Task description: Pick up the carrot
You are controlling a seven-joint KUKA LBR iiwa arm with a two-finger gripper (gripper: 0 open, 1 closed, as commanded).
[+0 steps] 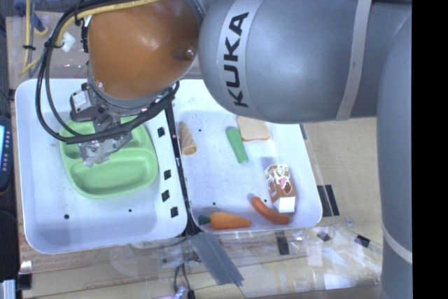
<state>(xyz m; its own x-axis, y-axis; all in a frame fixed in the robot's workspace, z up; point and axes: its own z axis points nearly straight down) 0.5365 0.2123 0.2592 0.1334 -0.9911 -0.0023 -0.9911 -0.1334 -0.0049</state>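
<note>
- Camera view: the carrot [225, 221] lies at the near edge of the right bin [210, 171], beside a sausage [269, 211].
- The end effector [105, 147] hangs over the green tray [133, 175] in the left bin [42, 206].
- The big arm [280, 45] hides much; I cannot tell its grip.

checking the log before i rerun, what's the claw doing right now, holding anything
Claw: over the green tray in the left bin; open or closed cannot be told.

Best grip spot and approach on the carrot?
Grip the carrot mid-body from above, fingers closing across its width. It lies flat, lengthwise along the right bin's near wall, so an approach from that side looks blocked. Sausage sits close by the tip.
</note>
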